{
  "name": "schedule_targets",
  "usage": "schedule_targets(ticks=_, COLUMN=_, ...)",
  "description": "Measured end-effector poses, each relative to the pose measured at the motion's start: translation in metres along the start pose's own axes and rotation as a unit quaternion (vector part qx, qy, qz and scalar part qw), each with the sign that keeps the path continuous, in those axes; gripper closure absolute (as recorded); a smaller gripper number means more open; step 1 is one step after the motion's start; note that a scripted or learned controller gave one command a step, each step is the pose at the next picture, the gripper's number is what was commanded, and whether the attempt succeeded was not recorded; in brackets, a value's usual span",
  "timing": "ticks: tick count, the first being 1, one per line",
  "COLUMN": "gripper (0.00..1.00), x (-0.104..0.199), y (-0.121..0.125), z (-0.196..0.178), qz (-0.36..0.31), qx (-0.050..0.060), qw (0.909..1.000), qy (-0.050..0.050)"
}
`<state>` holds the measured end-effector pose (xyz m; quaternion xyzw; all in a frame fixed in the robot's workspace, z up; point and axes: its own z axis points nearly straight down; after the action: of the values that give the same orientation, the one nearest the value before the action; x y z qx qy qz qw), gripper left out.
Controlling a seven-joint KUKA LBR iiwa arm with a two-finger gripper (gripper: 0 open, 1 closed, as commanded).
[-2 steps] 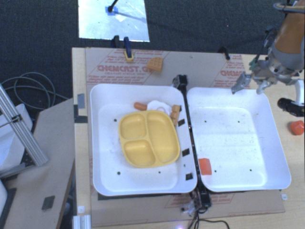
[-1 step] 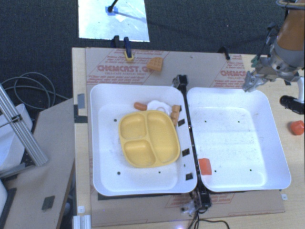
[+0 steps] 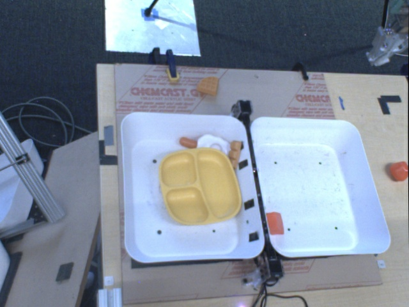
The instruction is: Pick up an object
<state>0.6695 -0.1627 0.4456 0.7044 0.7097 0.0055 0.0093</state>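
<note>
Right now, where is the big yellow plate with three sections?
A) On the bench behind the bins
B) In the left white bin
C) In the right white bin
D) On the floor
B: the yellow plate lies flat inside the left white bin, next to a small orange piece and a white thing.

A dark blue-grey carpet (image 3: 57, 37) fills the top of the frame around the pale wooden bench (image 3: 358, 88). A shiny metal sheet (image 3: 151, 18) lies at upper centre; grey cables (image 3: 38, 117) coil at left.
</note>
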Motion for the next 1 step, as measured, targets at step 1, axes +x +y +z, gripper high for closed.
schedule_targets(ticks=1, gripper=0.00, x=-0.0004, y=-0.0010, z=0.0116, qz=0.001, qx=0.009, qw=1.0000, qy=0.002)
